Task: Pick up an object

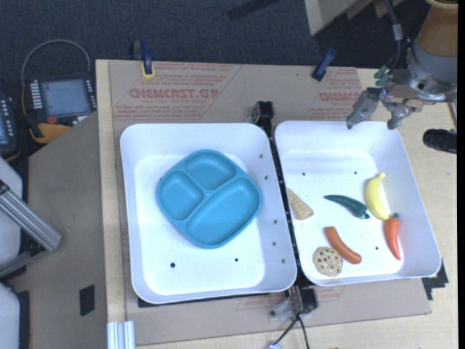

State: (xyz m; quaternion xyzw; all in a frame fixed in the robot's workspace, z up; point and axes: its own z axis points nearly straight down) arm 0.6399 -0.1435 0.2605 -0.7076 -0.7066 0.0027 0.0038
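The right bin holds a yellow banana, a dark green pepper, an orange carrot, a red sausage, a round cookie and a tan waffle cone by its left wall. My gripper hangs open above the bin's far right rim, its two fingers spread apart with nothing between them. It stands well behind the banana, clear of every item.
The left bin carries a blue divided plate in its middle. A black clamp sits between the bins at the back. A screen device lies off the bench at far left.
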